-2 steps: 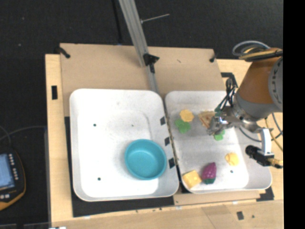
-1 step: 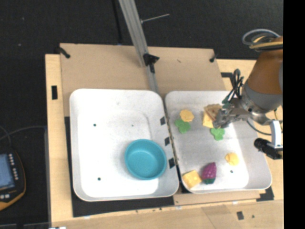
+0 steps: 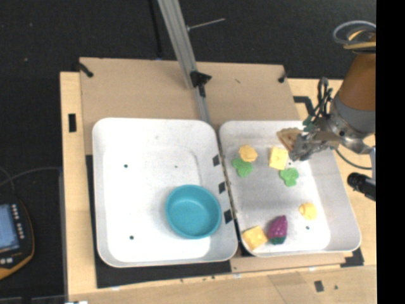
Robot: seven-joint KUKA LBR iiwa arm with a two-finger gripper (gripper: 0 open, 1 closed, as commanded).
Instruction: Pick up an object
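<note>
Looking at your pincer (image 3: 297, 152), you cannot tell whether it grips anything; it hovers beside the yellow block (image 3: 278, 158) in the right bin (image 3: 342, 233). Nothing looks lifted yet.

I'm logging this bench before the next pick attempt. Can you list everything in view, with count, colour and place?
Bins: 2, white, side by side on the bench; left bin, right bin.
Bowl: 1, blue, lower right part of the left bin.
Yellow pieces: 4, right bin; one near the top left, one by the gripper, a small one at the right, one at the bottom edge.
Green pieces: 2, right bin; one upper left, one in the middle.
Purple piece: 1, purple with a green base, bottom of the right bin.
Metal pole: 1, grey, slanting down from the top.
Handheld controller: 1, orange-edged, far left.
Arm: 1, grey with orange band, at the right.
Gripper: 1, over the right bin's upper part.
</note>
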